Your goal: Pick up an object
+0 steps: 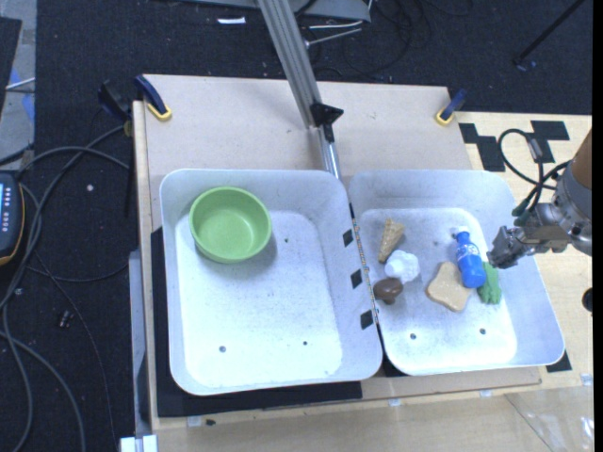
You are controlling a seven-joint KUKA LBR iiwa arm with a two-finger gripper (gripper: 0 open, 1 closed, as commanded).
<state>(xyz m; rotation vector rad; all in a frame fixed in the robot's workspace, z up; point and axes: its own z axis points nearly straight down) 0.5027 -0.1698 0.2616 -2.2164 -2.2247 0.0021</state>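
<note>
Desk [236,121]: pale wooden top carrying two shallow white bins side by side; clamps at its 11 o'clock and 1 o'clock corners.
Left bin [254,347]: white, speckled floor, rounded corners, touching the right bin along its 3 o'clock edge.
Green bowl [230,224]: upright, round, sitting in the left bin toward 11 o'clock, close to the rim.
Metal pole [297,59]: grey, slanting from 12 o'clock down to the seam between the bins.
Right bin [452,351]: white, holding a cluster of small items around its middle.
Brown lump [387,290]: small, rounded, at 9 o'clock in the right bin, near the seam.
Cone [390,238]: tan, tapered, lying at 10 o'clock, just above the white lump.
White lump [403,266]: crumpled, between the cone and the brown lump, just beside both.
Bread slice [448,288]: tan, flat, at the bin's centre, touching the blue bottle at its 1 o'clock corner.
Blue bottle [468,260]: lying on its side, white cap pointing to 12 o'clock, beside the green item.
Green item [490,284]: small, at 3 o'clock, touching the bottle.
Pincer [501,252]: dark, low over the right bin's 3 o'clock side, just beside the green item and bottle; finger state cannot be told.
Arm [570,205]: grey, entering from 3 o'clock.
</note>
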